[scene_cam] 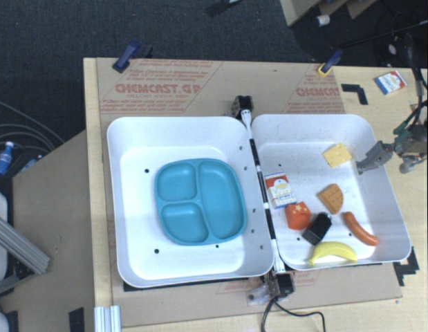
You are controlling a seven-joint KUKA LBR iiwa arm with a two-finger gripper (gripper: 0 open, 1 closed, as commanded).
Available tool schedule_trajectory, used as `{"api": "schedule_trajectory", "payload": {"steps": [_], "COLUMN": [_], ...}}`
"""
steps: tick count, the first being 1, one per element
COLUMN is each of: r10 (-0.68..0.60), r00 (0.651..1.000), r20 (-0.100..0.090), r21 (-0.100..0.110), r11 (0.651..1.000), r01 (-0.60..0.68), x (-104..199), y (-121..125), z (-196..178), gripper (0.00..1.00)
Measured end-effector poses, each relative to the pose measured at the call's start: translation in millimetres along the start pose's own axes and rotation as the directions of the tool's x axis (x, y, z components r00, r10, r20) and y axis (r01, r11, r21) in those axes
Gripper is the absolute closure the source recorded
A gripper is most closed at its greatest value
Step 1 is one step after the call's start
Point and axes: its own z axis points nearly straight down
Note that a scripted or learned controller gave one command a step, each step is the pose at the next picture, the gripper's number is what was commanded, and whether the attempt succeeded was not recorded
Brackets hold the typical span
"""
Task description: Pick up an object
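The right bin (379, 206) holds several small items. A yellow cheese wedge (337, 155) lies near its back right. A white and red carton (279, 190) rests by the left wall. Beside it sit a red pepper (297, 216), a brown biscuit (330, 198) and a black block (316, 228). An orange sausage (359, 229) and a yellow banana (332, 253) lie along the front. My gripper (374, 158) hangs at the bin's right rim, just right of the cheese wedge, with nothing seen in it.
The left bin (131, 151) carries a blue divided plate (199, 200). A black hinge strip (258, 185) runs between the bins. Cables and clamps lie on the cardboard bench top (200, 88) around them.
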Motion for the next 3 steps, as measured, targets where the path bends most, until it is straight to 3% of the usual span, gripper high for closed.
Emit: {"api": "schedule_trajectory", "payload": {"steps": [1, 2, 3], "r10": [0.001, -0.001, -0.001], "r00": [1.000, 1.000, 1.000], "r20": [-0.002, 0.000, 0.001], "r21": [0.004, 0.000, -0.002], "r11": [1.000, 1.000, 1.000], "r01": [-0.001, 0.001, 0.001], "x": [-25.8, -24.3, -24.5], "y": [4.3, 72.3, 72.6], "z": [191.4, 193.2, 183.2], "gripper": [0.00, 0.00, 1.00]}}
